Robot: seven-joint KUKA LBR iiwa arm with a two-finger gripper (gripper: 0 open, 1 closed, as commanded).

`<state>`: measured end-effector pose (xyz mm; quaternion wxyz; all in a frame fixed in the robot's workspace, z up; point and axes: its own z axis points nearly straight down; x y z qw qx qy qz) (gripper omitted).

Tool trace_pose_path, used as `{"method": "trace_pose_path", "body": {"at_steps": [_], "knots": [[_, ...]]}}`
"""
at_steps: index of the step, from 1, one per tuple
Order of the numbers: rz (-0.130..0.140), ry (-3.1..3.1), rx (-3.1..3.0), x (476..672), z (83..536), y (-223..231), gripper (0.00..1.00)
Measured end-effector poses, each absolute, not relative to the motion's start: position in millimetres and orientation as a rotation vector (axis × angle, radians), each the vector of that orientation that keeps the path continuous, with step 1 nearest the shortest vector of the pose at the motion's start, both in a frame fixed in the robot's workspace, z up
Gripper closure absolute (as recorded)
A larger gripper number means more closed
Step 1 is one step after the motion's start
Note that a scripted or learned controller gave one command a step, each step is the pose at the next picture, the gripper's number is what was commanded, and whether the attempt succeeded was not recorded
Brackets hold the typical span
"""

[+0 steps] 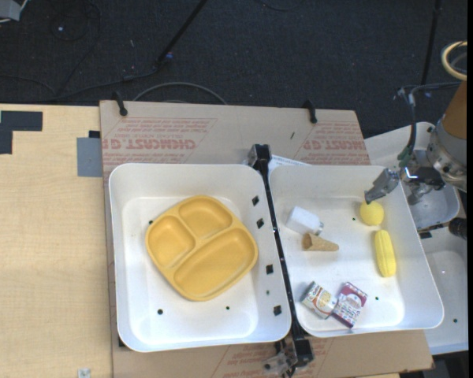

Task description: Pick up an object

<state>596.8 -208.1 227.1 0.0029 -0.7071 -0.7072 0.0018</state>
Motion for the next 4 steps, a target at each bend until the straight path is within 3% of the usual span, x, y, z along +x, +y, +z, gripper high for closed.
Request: {"method": "trace_pose_path", "body": {"at_steps": [2,3,4], "knots": [[0.005,-2.217,-2.218,597.3,119,-209,0.0],[0.003,-2.218,-2.22,597.8,131,-209,1.0],[-0.002,-2.225,-2.222,596.9,194,-212,1.0]]}}
